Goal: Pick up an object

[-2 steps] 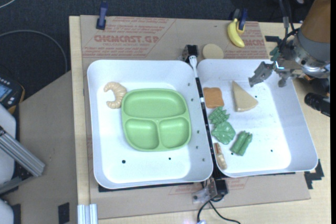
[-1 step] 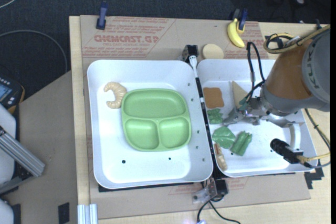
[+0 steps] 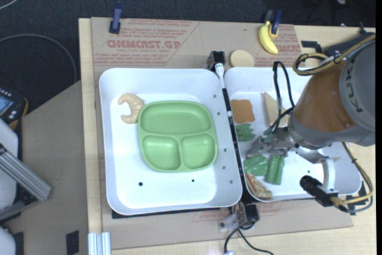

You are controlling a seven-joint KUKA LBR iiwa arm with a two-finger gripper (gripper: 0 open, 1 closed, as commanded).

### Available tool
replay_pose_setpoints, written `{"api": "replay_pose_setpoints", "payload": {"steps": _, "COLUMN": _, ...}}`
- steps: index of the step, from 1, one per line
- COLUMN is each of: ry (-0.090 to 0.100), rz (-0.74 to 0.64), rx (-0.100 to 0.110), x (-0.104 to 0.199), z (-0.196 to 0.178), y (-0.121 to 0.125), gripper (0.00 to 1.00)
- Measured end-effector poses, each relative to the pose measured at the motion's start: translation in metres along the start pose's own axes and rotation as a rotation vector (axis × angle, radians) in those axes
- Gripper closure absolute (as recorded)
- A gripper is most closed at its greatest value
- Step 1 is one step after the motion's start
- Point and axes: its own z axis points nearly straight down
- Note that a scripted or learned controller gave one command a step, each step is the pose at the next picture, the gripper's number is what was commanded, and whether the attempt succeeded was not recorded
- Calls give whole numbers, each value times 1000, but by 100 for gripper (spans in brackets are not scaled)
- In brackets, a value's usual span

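Down low, gripper [image 3: 270, 143] sits among green pieces [image 3: 267, 165] crowding right bin [image 3: 310, 191]; jaw spread and any catch unreadable. Left bin [image 3: 113, 146] roomier: green divided tray [image 3: 177, 135], croissant [image 3: 130, 107] near wall.

The brown bench sheet [image 3: 146, 39] reads "CHEMCAST G.P" in red (smaller lines too blurred); the arm [image 3: 352, 98] shows "KU".

Single fixed camera above bench [image 3: 149, 48], looking down at slant, far bench edge toward top of frame. Stands far enough back to take in both white bins: right bin [image 3: 352, 155] under end effector [image 3: 267, 143], left bin [image 3: 113, 128] well left of it. Arm [image 3: 325, 107] enters from right. Dark floor visible beyond bench.
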Motion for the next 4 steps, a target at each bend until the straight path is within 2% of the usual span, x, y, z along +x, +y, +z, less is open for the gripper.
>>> {"api": "replay_pose_setpoints", "payload": {"steps": 1, "ry": -2, "rz": 1, "rx": -6, "x": -1, "z": -10, "y": 2, "gripper": 100}}
{"api": "replay_pose_setpoints", "payload": {"steps": 2, "ry": 0, "rz": -9, "rx": -11, "x": 87, "z": -103, "y": -20, "gripper": 100}}
{"api": "replay_pose_setpoints", "payload": {"steps": 3, "ry": -1, "rz": -8, "rx": -6, "x": 198, "z": -101, "y": -21, "gripper": 100}}
{"api": "replay_pose_setpoints", "payload": {"steps": 4, "ry": 0, "rz": -6, "rx": -10, "x": 244, "z": -169, "y": -18, "gripper": 100}}
